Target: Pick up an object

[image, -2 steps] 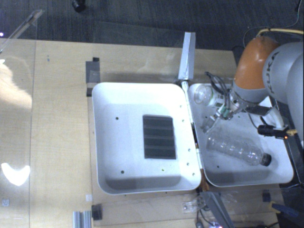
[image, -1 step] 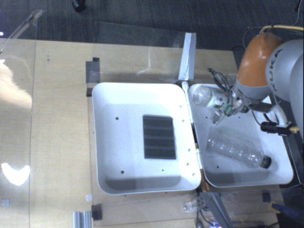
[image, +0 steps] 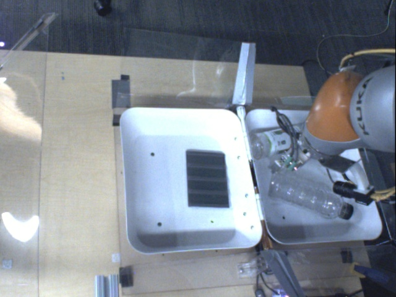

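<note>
Clear plastic and thin wiring crowd the spot where the gripper (image: 291, 156) works, low in the right bin (image: 371, 228), and from this slanted overhead angle I cannot tell how the jaws stand. The arm's wrist and its orange band (image: 331, 113) hang over much of that area, so what sits directly beneath the tool is hidden. Just below and to the right of the gripper lies a clear plastic bottle (image: 309, 197), on its side and angled across the bin floor with its dark cap toward the lower right; it rests flat, as a loose round object would settle. It is near the tool, but nothing shows it being gripped, so I judge it not yet picked up. A second small clear item (image: 267, 146) lies at the bin's upper left, beside the tool and close to the wall shared with the left bin (image: 148, 184). That left bin holds a dark ribbed rectangular object (image: 207, 178) near its middle, well apart from the arm. Since the arm reaches in from the right, the bottle seems the likelier target.
</note>
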`<state>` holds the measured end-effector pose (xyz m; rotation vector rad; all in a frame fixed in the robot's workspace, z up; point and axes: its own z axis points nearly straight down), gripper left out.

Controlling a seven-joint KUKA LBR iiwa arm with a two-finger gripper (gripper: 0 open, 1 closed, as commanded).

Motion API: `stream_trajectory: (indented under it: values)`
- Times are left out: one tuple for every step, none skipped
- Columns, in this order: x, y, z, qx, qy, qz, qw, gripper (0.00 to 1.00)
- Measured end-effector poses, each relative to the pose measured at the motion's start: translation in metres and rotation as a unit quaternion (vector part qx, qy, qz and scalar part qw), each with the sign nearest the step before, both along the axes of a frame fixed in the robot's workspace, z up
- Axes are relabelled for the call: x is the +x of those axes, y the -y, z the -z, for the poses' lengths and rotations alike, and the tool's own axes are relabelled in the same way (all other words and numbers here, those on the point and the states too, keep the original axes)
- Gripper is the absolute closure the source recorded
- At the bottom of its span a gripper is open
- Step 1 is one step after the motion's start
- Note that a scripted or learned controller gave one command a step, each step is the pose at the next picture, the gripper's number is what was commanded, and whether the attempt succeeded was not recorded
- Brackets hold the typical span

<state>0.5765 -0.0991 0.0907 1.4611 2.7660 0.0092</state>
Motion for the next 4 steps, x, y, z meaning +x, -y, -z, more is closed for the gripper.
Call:
stream_trajectory:
  values:
    - [0.0, 0.0, 0.0, -0.0004, 0.0, 0.0, 1.0, 0.0]
    - [0.026, -0.005, 0.002, 0.0006, -0.012, 0.003, 0.9999, 0.0]
    - [0.052, 0.001, 0.007, 0.0082, -0.045, 0.151, 0.9874, 0.0]
    - [0.066, 0.0, 0.01, 0.0022, -0.07, 0.157, 0.9851, 0.0]
